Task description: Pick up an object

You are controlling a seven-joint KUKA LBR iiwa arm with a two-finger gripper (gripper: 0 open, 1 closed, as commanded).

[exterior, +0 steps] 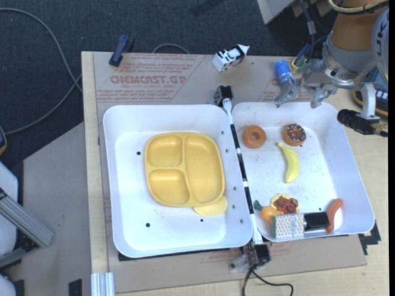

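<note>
Arm cut off by top edge above gripper. Far left of gripper, yellow disc mostly hidden under divided plate. Well below gripper, toy pile too small to ID; black block partly covers sausage.

You see gripper hanging above far rim of right bin, fingers spread, nothing between them; in that bin: glazed donut, chocolate donut, banana, sausage; left bin holds yellow divided plate.
</note>
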